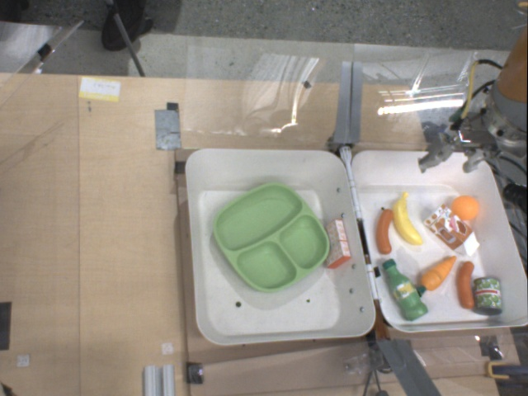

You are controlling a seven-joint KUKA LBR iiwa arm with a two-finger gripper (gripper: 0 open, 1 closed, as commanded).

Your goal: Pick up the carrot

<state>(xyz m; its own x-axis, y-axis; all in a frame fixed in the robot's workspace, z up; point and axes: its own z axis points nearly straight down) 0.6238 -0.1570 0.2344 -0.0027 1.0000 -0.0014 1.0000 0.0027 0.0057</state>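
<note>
Two-finger gripper (450, 157) hangs over the right white bin's (369, 180) far edge, fingers spread and grasping nothing, the small orange tapered carrot (438, 273) lying well below them, wedged between green bottle (404, 289) and red sausage (466, 284).

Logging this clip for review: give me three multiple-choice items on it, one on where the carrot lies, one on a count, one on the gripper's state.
1. Where is the carrot?
A. right bin
B. left bin
C. on the green plate

2. How many compartments has the green plate?
A. two
B. three
C. five

3. What is the gripper doing?
A. gripping the carrot
B. hanging open over the right bin's far edge, holding nothing
C. pressing on the banana

Key: 1 A, it lies beside the green bottle in the right bin. 2 B, three wells show. 3 B, its fingers are spread well clear of the carrot.
</note>
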